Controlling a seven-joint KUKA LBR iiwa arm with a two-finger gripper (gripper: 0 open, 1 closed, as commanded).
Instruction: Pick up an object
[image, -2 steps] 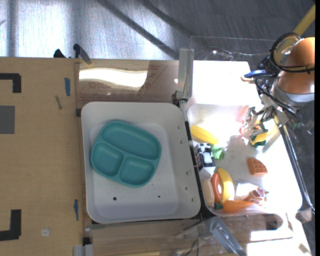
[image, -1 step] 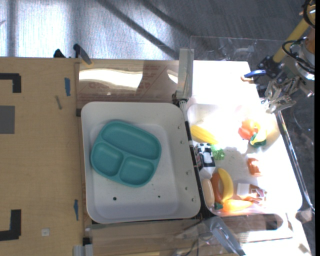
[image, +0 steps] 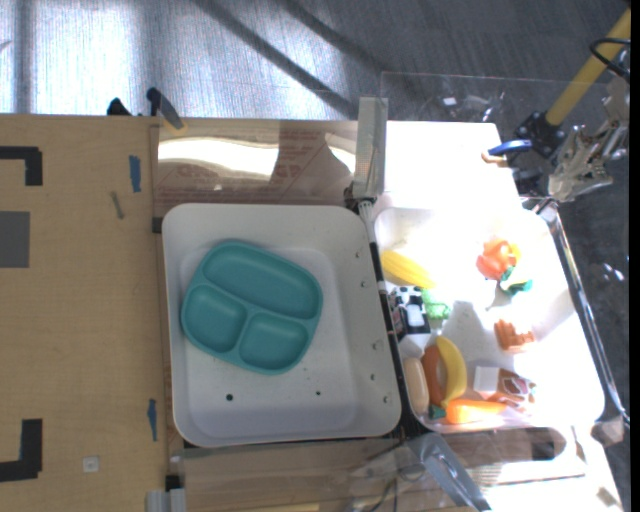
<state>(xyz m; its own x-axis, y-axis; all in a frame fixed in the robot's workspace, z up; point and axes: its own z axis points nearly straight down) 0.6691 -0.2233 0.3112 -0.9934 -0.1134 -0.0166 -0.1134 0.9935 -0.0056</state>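
At the upper right of the frame the gripper (image: 585, 160) sits outside the bins; whether it is wide or narrow I cannot tell, and it carries nothing visible; the toys, among them an orange piece (image: 495, 258) and a banana (image: 452, 367), lie in the right bin (image: 560, 300); picking seems unstarted.

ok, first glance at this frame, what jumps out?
The teal divided plate lying alone in the left bin stands out first. Next, the right bin with its jumble of toy food: a yellow corn cob near its left wall, an orange toy toward the middle, and a banana and carrot crowded at the near end.
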